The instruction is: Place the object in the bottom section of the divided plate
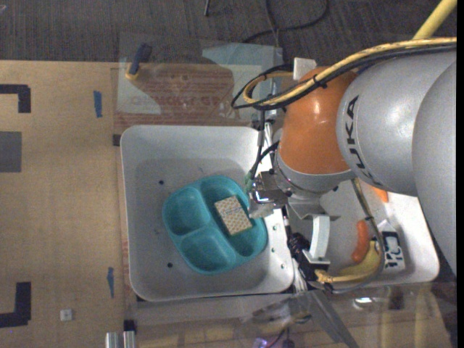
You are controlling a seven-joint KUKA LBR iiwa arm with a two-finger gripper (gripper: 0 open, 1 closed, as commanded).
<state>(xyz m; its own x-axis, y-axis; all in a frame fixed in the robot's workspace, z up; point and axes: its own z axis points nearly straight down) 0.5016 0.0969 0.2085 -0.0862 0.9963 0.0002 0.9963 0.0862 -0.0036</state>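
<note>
The gripper (255,200) sits at the plate's (190,220) right rim in the left bin (145,165). Its finger state cannot be told. The object (233,215) lies on the plate's dividers, touching the gripper's tip.

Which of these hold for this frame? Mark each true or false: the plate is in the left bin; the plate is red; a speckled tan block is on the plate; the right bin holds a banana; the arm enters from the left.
1. The plate is in the left bin: true.
2. The plate is red: false, it is teal.
3. A speckled tan block is on the plate: true.
4. The right bin holds a banana: true.
5. The arm enters from the left: false, from the right.
</note>
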